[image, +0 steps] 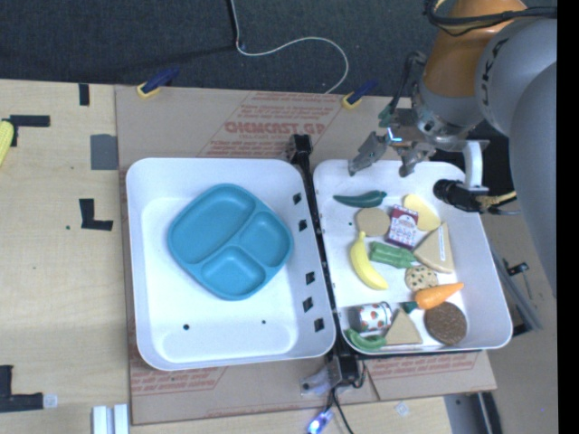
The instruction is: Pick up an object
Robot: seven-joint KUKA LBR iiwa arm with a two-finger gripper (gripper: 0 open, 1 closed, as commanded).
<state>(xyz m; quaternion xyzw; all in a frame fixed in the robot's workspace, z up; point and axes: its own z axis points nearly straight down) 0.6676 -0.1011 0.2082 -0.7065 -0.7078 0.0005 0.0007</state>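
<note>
My gripper (387, 156) hangs over the back edge of the right bin (493, 278), its two fingers spread apart with nothing between them. Just below it lie a dark green chili pepper (360, 198), a yellow banana (365, 262), a small red and white packet (402, 227) and a tan slice (370, 221). Further toward the front are a green bean pod (391, 255), a carrot (438, 295), a brown round cookie (445, 323) and a small can (372, 316).
The left bin (149, 242) holds a blue divided plate (231, 240). A white cable (298, 48) loops across the dark floor behind the bench. The arm's grey body (534, 107) fills the upper right.
</note>
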